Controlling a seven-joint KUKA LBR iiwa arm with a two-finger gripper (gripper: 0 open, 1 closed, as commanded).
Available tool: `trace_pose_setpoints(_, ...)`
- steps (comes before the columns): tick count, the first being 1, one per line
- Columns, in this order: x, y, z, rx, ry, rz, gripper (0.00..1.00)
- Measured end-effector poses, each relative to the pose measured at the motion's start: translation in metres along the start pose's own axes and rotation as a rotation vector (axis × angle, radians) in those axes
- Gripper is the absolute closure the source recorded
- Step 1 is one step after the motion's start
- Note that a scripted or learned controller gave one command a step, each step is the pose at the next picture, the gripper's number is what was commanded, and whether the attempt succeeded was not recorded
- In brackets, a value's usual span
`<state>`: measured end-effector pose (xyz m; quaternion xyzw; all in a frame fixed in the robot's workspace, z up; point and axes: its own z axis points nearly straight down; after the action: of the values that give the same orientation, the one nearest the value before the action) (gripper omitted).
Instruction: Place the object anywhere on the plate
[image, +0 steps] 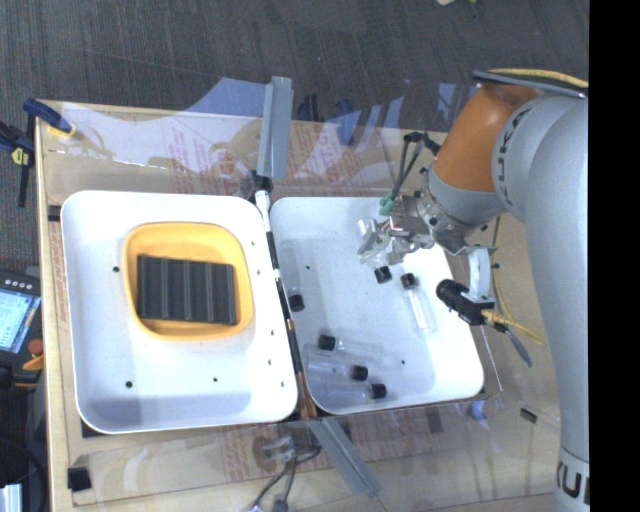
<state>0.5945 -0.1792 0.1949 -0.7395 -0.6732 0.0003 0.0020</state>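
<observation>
Bench (150, 470): wooden, 2 white bins side by side.
Left bin (90, 370): yellow plate (185, 240), dark ridged insert.
Right bin (455, 365): clear black-capped vials (345, 372) near front edge.
Gripper (385, 240): over right bin's back edge.
Floor: dark carpet.

A single fixed camera looks down at a slant on my table (150, 470), taking in both white bins (100, 380) from moderate height; my arm (540, 160) enters from its right.
</observation>
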Motion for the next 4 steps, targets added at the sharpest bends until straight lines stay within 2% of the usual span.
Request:
trace_pose_setpoints(1,0.051,0.002,-0.037,-0.003,-0.003,-0.232,1.0)
trace_pose_setpoints(2,0.079,0.018,-0.047,-0.002,-0.004,-0.492,1.0)
trace_pose_setpoints(3,0.115,0.032,-0.046,-0.005,-0.005,-0.678,1.0)
trace_pose_setpoints(4,0.153,0.048,-0.017,-0.001,-0.003,-0.819,1.0)
